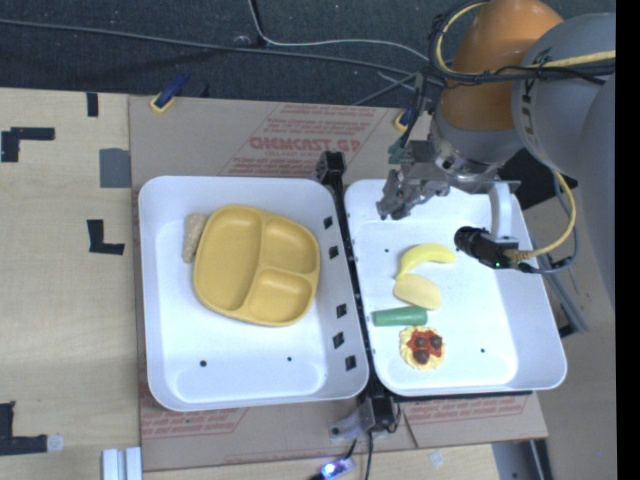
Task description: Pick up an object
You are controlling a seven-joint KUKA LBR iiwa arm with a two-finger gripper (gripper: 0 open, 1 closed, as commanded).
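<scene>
Beside the right bin's [520, 363] far-left corner, the gripper [397, 203] hangs above bare white floor, gripping nothing; how wide its jaws stand I cannot tell.

Nearer than the gripper lie a banana [425, 258], a pale yellow piece [418, 290], a green stick [398, 316] and a small pizza [422, 347]. Left of this bin, a yellow divided plate [256, 265] fills the other bin [170, 368].

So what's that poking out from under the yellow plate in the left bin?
A tan, sponge-like piece shows at the left edge of the yellow plate. The plate covers the rest of it, so its full shape and whatever else lies beneath are hidden.
</scene>
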